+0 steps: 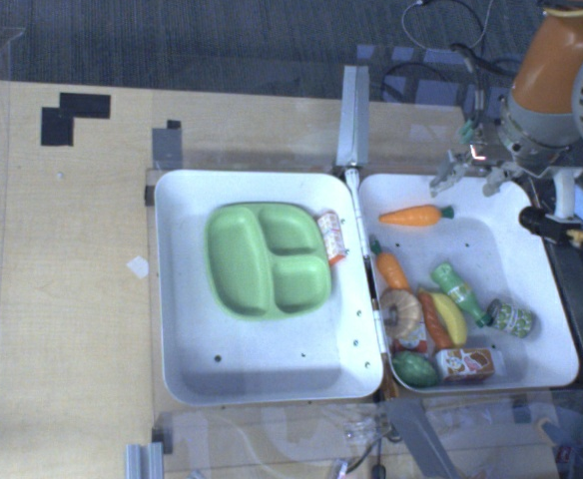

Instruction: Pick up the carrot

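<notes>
Carrot [409, 217] lies flat in the upper part of the right bin [556, 312], leafy tip pointing right, bare white floor around it on all sides. Hand [468, 176] hovers over the bin's top rim, up and right of the carrot, fingers spread, nothing between them. Other food toys crowd the bin's lower left. Green divided plate [268, 259] sits in the left bin [177, 297]

- Arm [561, 68] is seen entering from the right, orange band uppermost, wrist angled down and leftward.
- Gripper [468, 176] is held low at the wrist's end.
- Fingers [445, 179] are seen spread apart, nothing between them.
</notes>
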Tool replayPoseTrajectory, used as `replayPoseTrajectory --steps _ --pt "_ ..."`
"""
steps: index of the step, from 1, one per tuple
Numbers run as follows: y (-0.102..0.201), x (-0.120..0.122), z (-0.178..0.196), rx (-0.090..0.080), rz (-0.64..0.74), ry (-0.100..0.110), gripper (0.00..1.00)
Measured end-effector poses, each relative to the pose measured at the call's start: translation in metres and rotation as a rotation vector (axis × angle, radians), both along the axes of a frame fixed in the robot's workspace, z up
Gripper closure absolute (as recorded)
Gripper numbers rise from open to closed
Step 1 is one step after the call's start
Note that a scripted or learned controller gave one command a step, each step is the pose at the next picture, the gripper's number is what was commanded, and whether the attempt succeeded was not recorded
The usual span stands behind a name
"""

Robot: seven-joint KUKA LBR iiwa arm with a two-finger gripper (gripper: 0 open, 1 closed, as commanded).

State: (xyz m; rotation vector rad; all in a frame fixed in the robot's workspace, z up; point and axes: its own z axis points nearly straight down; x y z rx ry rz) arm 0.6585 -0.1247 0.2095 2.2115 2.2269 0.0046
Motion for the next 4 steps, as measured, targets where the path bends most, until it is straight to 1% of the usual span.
replayPoseTrajectory --steps 1,2,3,4 --pt "0.021 0.012 -0.101 -0.001 0.075 -0.005 0.00" --pt "0.024 0.001 -0.110 -0.013 0.159 -0.028 0.00" --pt "0.023 0.003 -0.096 -0.014 0.159 -0.033 1.00" --pt "0.078 -0.015 0.023 0.000 0.029 -0.003 1.00"
